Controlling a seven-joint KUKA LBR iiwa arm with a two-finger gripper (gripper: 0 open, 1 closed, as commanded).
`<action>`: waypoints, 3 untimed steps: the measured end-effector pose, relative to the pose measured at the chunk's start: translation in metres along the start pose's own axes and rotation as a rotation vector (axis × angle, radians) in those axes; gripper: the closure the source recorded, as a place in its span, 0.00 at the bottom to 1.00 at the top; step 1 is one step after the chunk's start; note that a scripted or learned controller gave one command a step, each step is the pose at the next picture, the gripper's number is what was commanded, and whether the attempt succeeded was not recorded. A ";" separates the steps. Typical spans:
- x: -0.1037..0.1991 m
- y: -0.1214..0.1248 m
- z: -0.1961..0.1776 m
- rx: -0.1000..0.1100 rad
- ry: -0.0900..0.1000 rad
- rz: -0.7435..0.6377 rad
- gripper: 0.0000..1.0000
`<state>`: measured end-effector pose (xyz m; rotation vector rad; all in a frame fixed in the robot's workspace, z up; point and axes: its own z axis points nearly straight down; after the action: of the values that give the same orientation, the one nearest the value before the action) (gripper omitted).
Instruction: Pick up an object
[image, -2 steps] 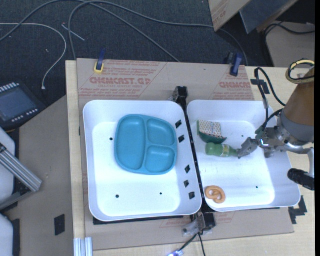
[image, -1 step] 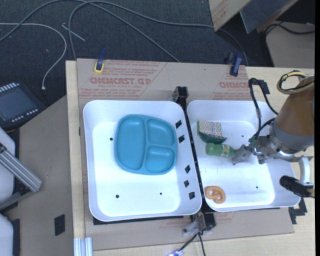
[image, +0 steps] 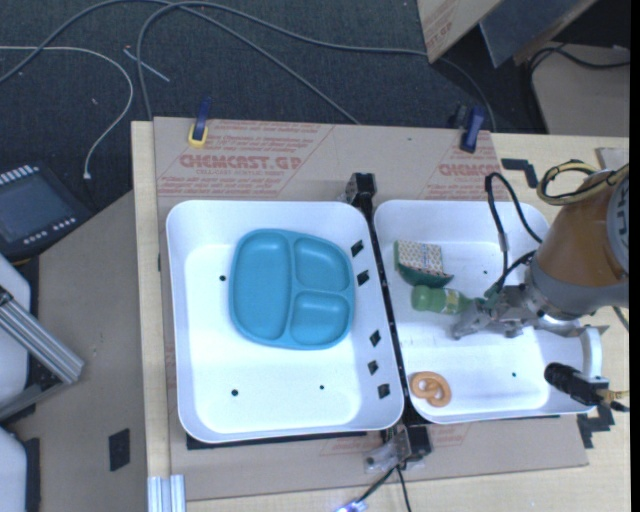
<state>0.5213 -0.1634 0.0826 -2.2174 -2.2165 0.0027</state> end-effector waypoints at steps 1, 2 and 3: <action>0.000 0.001 -0.013 -0.005 -0.001 0.001 1.00; -0.003 -0.005 -0.059 -0.009 -0.004 0.001 1.00; -0.006 -0.005 -0.103 -0.011 -0.005 -0.001 1.00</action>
<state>0.5169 -0.1702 0.1856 -2.2242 -2.2254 -0.0039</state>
